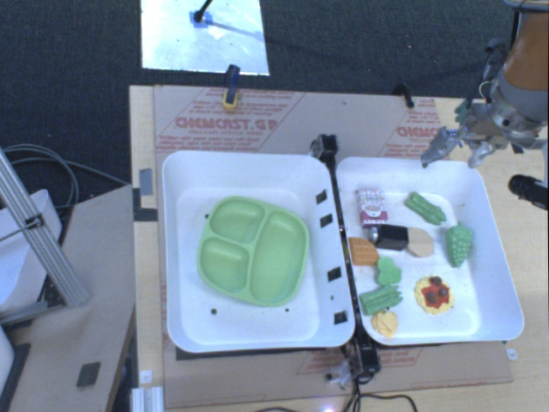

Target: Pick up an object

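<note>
Two white bins, green tray [254, 250] left, toy foods right, claw [459, 147] open above far rim, empty.

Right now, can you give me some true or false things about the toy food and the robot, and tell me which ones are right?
1. The green divided plate lies in the left bin. True.
2. The gripper is holding the green grapes. False: the grapes lie in the right bin, and the gripper is above that bin's far edge with nothing between its fingers.
3. The little pizza lies in the right bin. True.
4. The pink packet lies on the green plate. False: it lies in the right bin, near the divider.
5. All the toy food is in the left bin. False: it is in the right bin.
</note>
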